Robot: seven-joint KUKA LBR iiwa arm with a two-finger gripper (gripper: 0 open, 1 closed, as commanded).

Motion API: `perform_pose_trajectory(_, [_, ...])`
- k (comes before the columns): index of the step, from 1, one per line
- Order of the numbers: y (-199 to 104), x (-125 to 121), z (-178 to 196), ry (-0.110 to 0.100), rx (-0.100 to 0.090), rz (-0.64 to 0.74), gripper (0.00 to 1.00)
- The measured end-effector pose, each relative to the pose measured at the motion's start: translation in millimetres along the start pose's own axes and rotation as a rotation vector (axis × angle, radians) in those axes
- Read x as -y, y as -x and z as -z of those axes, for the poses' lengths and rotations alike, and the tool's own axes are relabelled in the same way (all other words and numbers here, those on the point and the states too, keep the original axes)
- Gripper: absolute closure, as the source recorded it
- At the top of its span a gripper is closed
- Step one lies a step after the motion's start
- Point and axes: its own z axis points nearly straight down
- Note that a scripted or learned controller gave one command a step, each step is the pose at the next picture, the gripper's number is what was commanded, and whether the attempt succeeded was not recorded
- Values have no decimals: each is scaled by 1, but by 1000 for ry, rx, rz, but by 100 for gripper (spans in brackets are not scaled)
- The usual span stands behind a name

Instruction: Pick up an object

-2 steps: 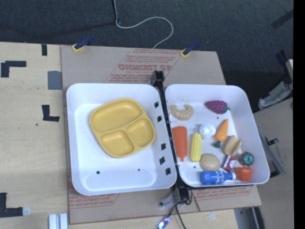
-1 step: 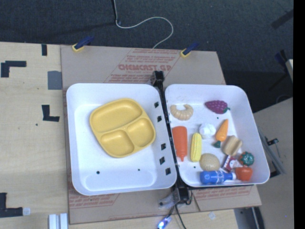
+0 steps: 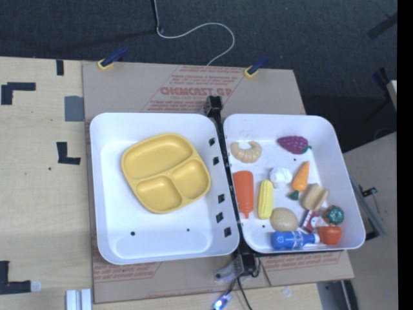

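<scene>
Two shallow white plastic bins sit side by side on a brown printed cardboard sheet (image 3: 193, 89).

The left bin (image 3: 97, 173) holds a single yellow plastic tray (image 3: 166, 172). The tray is smooth and round-cornered, is divided into three compartments, and lies at a slant toward the bin's far side.

The right bin (image 3: 339, 147) holds a cluster of small toy foods, the things to be picked.
- **Far side:** a beige ridged crescent pastry (image 3: 246, 150) lies on the left and a knobbly purple bunch of grapes (image 3: 293, 144) on the right.
- **Middle:** a long smooth orange cylinder (image 3: 243, 192) lies just beside a yellow corn cob (image 3: 265, 199), and both point near to far.
- **Right of the cob:** there is a small white lump (image 3: 280, 175), a short orange carrot (image 3: 300, 176) and a tan bun-like piece (image 3: 313, 197).
- **Near wall:** a rounded beige potato (image 3: 283, 219) sits above a blue bottle (image 3: 290, 239) lying on its side. A red chunk (image 3: 330, 235) and a small green-and-red ball (image 3: 334, 214) are crowded into the near right corner.

Whether the pincer is wide, narrow or holding anything cannot be told.
</scene>
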Motion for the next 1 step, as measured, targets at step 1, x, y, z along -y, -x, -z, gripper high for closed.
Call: perform_pose_trajectory(1, [0,1,-34,-5,-3,-1,100])
